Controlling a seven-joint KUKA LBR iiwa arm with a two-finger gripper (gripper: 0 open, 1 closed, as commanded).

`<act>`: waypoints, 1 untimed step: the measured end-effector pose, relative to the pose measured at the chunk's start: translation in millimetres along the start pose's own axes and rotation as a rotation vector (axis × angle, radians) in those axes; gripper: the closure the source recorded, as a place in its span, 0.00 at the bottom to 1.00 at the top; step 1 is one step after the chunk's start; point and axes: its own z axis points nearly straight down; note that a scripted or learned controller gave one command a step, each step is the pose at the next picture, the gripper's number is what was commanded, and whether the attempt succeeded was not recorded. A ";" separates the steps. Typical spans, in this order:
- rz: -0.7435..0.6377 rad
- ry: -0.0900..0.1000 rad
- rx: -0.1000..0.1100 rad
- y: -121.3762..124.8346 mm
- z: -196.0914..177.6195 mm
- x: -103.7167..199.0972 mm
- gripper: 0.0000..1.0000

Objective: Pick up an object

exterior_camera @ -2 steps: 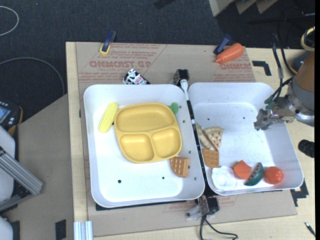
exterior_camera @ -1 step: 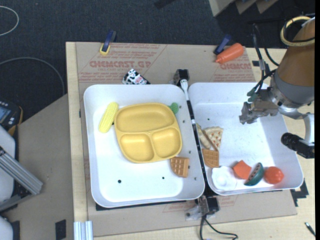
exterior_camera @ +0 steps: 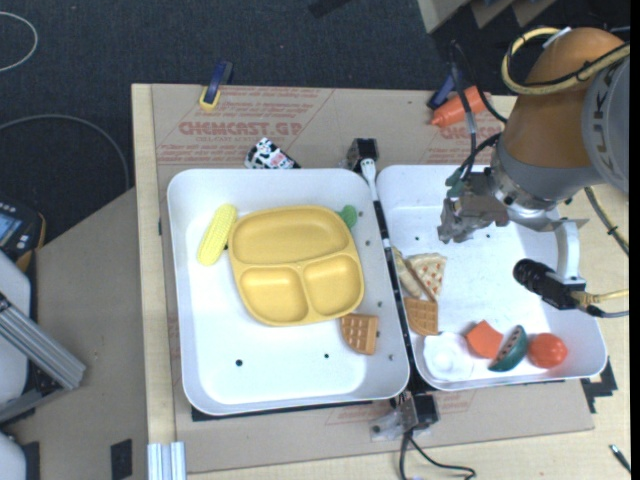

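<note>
My gripper (exterior_camera: 458, 226) hangs over the upper left part of the right bin (exterior_camera: 520, 183), above bare bin floor. Just below it lie a toast-like slice (exterior_camera: 427, 271) and a waffle piece (exterior_camera: 422, 316) along the bin's left wall. At the front of that bin sit a white round piece (exterior_camera: 445, 358), an orange-red wedge (exterior_camera: 483, 338), a watermelon slice (exterior_camera: 510, 350) and a red tomato (exterior_camera: 547, 349). I see nothing held under the gripper.
The left bin (exterior_camera: 200, 298) holds a yellow divided plate (exterior_camera: 295, 263), a corn cob (exterior_camera: 215, 233), a green piece (exterior_camera: 347, 215) and another waffle (exterior_camera: 360, 333). A black cylinder (exterior_camera: 540, 280) on the arm juts over the right bin.
</note>
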 end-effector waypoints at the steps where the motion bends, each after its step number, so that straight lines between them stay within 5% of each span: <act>1: -0.001 0.000 -0.003 14.2 -11.9 59.0 1.00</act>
